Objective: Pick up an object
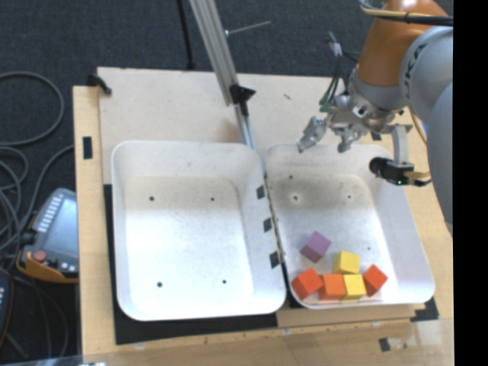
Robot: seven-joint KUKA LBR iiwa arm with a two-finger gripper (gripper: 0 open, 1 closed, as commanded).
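I see my tool [329, 137] hanging over the far edge of the right bin [396, 227], with its two fingers spread apart and nothing between them. The blocks I want sit well away from it, bunched in the near corner of that bin.

I count six blocks. One is purple [316, 245] and it sits a little apart, at the back of the bunch. Two are yellow: one [347, 261] behind, one [354, 284] in front. Three are orange or red-orange: one [307, 282] on the left, one [334, 285] in the middle, one [374, 278] on the right.

I think they are small, hard and light, with flat sides that will not squash. I would go for the purple block, pinching two flat sides, since it has room around it. The left bin [191, 227] sits beside the right one on the desk [168, 105].
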